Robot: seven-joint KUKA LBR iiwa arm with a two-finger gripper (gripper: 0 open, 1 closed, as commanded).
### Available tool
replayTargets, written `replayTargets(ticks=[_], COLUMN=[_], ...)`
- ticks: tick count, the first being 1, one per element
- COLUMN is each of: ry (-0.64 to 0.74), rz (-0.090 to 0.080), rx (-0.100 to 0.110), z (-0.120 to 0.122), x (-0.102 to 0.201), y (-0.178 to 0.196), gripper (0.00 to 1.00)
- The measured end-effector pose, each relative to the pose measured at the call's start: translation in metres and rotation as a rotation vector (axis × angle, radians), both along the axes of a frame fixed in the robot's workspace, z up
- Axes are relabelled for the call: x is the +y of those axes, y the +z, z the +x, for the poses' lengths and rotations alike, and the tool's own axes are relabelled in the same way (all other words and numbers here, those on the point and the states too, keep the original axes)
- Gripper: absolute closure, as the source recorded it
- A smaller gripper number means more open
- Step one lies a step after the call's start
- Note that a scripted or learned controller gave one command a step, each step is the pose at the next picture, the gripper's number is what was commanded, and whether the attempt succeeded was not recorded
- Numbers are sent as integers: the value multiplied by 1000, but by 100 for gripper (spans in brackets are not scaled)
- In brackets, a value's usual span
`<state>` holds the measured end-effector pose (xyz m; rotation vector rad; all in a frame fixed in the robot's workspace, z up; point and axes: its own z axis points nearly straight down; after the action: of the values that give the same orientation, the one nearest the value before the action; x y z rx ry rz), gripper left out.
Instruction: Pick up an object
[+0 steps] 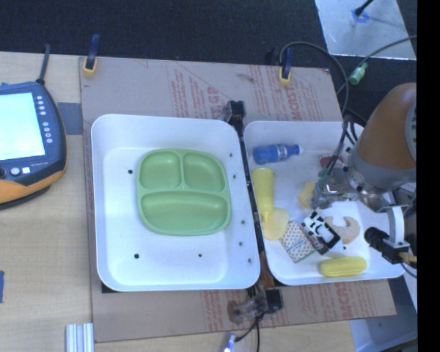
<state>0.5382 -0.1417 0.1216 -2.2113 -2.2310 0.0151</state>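
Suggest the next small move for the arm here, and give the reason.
Probably a short straight descent. The pincer sits low in the right bin, over a black-and-white object crowded by a patterned packet and tan piece, so sideways travel risks nudging neighbours.

cam: 1, fixed overhead | slanted down | covers both bins [103, 196]

You are looking down on a pale wooden surface [29, 270] with a brown cardboard sheet [183, 86] laid over its middle. Beyond the cardboard sheet's far edge lies dark carpeted floor [169, 9]. Past the sheet's far right corner, a bright light patch [356, 13] falls on that floor. Daylight-bright, even lighting covers the surface.
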Motion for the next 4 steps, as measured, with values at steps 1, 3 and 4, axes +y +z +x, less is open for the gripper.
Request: replayTargets(ticks=[1,3,4], ry=[1,1,-2], rz=[-3,-5,6], rx=[-1,-3,-2], z=[0,1,20], x=[-1,-1,25], y=[10,20,-30], gripper=[100,0,0])
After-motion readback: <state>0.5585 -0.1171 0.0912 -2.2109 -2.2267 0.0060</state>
